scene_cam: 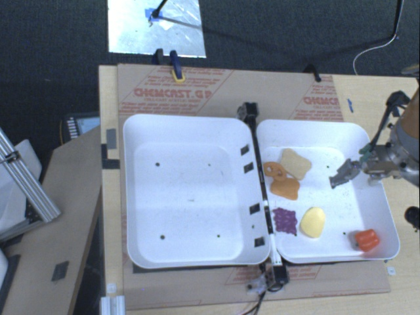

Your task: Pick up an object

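My gripper hangs over the right bin, near its right side, and nothing shows in it. To its left lie a tan bread-like piece, a small orange pretzel shape and an orange chunk, packed close together. Nearer the front edge are a purple grape cluster and a yellow lemon-like item. A red-orange item sits in the bin's front right corner.
The left bin adjoins the right one along a seam with black clips. Both rest on a cardboard sheet. A shiny foil sheet lies at the back, and a white cable runs at the upper right.
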Tool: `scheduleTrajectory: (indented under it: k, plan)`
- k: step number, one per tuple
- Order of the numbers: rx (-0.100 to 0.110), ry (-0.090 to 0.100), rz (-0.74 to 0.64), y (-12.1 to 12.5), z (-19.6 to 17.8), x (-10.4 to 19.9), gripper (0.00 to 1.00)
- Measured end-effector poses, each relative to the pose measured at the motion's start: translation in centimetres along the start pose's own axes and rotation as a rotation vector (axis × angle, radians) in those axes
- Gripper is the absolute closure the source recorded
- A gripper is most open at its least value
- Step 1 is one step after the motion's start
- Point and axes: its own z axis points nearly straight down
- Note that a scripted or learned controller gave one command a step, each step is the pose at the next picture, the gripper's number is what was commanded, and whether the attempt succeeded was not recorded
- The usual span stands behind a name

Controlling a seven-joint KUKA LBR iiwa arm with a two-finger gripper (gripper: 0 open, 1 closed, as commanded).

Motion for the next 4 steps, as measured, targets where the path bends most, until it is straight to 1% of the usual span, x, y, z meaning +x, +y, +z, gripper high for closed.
scheduleTrajectory:
  k: [1,2,3,4]
  plan:
    - [-0.022,-0.006,-0.005,7.4,-14.4,-0.4,0.0]
    - [-0.021,-0.007,-0.005,15.2,-27.3,-1.8,0.0]
    - [-0.009,-0.003,-0.007,15.0,-27.7,-1.8,1.0]
    - [0.013,0.003,-0.005,15.2,-8.2,2.6,1.0]
